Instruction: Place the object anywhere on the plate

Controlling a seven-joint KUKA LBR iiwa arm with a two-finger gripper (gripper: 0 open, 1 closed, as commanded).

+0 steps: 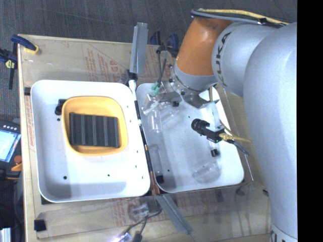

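Lettering "KU" runs down the grey arm [262, 84] beside its orange band [202, 42].

A robotics lab: clamped plywood bench [75, 54], white bins [45, 180], loose cabling [136, 226].

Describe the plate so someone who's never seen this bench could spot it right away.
Two white bins sit side by side on the bench; look in the left bin, the one away from the arm. The plate lies in its upper middle: a yellow, rounded-square dish with a dark ribbed block resting on it. Nothing else there is yellow.
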